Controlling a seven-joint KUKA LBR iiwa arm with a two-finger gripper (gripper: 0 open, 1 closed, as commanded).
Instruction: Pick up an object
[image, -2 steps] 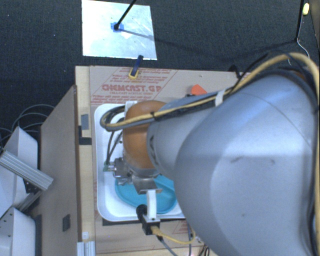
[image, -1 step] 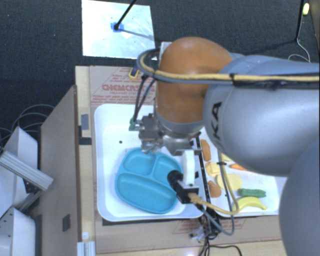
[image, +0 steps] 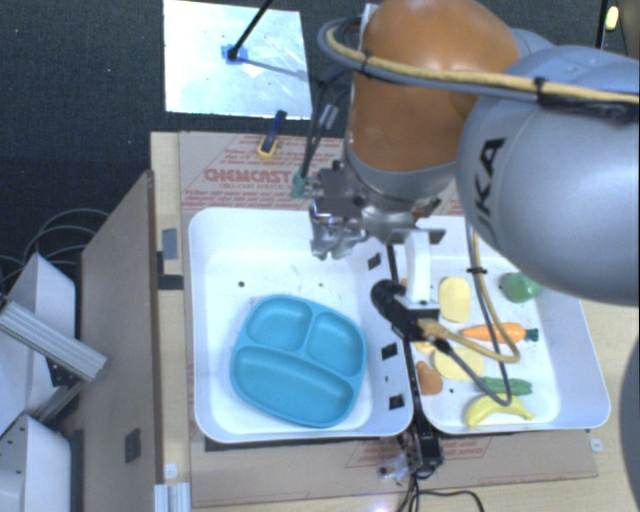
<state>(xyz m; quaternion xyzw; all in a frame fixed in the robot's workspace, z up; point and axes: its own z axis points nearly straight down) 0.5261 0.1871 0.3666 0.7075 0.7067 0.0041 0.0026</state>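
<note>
- Objects for picking lie in the right bin (image: 590, 390): I see a carrot (image: 492, 333), a banana (image: 494, 409), a pale yellow piece (image: 455, 298), a green piece (image: 519, 288) near the far side, a thin green pod (image: 508, 385) and a small brown piece (image: 429, 377)
- Gripper (image: 330, 245) hangs over the far edge of the left bin (image: 215, 300), near the wall shared by the two bins; nothing shows between its tips, and I cannot tell how wide they stand
- Above it I see the grey wrist and the orange band (image: 425, 85), with the big grey arm link (image: 560, 170) covering the far part of the right bin
- Black and yellow cables (image: 440, 335) trail from the wrist down across the shared wall and over the carrot side of the right bin
- Blue divided tray (image: 298, 360) rests in the left bin, toward the near side, well apart from the gripper
- Both bins sit on a cardboard sheet (image: 235, 175) with red print
</note>
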